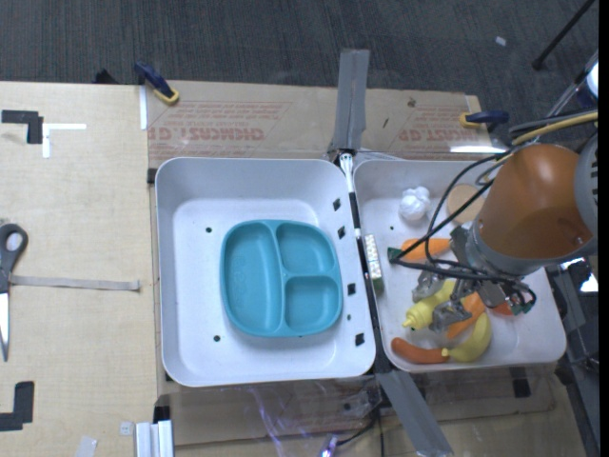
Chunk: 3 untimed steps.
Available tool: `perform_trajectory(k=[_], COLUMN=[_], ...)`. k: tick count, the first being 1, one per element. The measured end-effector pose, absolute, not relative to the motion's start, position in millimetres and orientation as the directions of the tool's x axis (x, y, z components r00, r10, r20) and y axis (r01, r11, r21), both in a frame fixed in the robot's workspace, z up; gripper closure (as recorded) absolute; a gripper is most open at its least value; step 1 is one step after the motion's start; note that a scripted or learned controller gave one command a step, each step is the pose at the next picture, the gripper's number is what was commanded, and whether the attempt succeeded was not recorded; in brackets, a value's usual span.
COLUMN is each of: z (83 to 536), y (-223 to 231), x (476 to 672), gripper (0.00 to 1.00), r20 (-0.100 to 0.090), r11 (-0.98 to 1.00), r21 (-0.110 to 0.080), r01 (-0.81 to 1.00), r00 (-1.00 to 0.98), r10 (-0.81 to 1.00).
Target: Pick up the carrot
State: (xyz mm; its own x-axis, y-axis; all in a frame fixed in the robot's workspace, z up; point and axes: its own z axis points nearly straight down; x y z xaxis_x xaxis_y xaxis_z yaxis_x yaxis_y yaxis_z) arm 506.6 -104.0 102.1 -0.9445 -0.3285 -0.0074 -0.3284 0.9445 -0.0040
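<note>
One pile: toys bunched at 5 o'clock in the right bin (533, 346).
Carrot (425, 248): seen lying at the pile's 12 o'clock edge, not lifted yet.
Gripper (447, 303): lowered over the pile; grip state can't be told.
Left: grasp, lift.

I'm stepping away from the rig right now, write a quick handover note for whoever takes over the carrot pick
Gripper: low in the right bin, down among the toy food; whether the fingers are open or shut can't be made out.
Carrot: orange, lying in the right bin just above and left of the gripper, partly crossed by cables.
Nearby: yellow bottle-shaped toy, banana, red-orange sausage-shaped piece, white crumpled item.
Left bin: holds a teal divided plate.
Done: arm is down in the right bin.
Left: no grasp on the carrot is visible; it has yet to be gripped and lifted.
</note>
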Motion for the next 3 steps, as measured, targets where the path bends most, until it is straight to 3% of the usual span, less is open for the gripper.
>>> perform_trajectory(k=[1,2,3], z=[229,229,93], y=[-143,-142,-155], x=[552.7,552.7,524.0], gripper=[1.0,0.0,0.0], r20=[-0.003,-0.003,-0.003], r11=[0.998,0.998,0.971], r21=[0.0,0.0,-0.001], r01=[0.066,0.066,-0.241], r00=[-0.998,-0.998,-0.971], r10=[0.066,0.066,-0.241])
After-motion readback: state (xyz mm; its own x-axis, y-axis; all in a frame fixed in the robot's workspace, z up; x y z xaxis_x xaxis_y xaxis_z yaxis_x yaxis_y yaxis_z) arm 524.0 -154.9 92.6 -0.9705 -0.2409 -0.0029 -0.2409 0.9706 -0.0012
